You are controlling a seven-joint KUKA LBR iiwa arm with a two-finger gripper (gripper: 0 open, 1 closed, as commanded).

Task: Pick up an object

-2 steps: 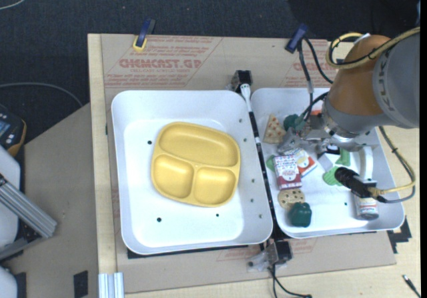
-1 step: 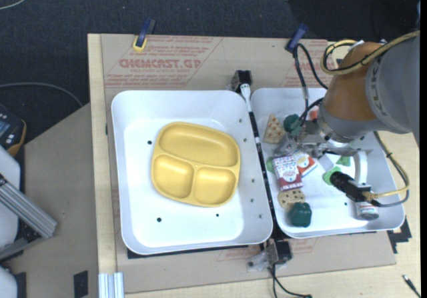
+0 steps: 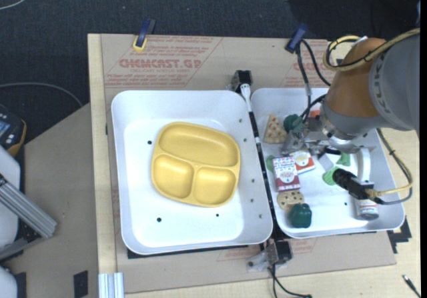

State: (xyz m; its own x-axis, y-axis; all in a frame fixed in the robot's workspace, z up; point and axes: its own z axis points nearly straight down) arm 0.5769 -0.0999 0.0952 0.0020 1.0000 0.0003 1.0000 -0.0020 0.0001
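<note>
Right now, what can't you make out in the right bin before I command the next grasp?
- End effector: its tips are hidden under the arm's wrist, so open or shut is unclear, and so is any contact with the red-and-white carton.
- Right bin: its upper right part is covered by the arm.
- Small can: its label is too small to read.

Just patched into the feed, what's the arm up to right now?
The grey arm is reaching into the right bin, its gripper down among the small toy items there, near a red-and-white carton. Nothing is visibly held between its fingers. A green pepper-like toy sits at that bin's front. The left bin holds a yellow divided plate, untouched.
</note>
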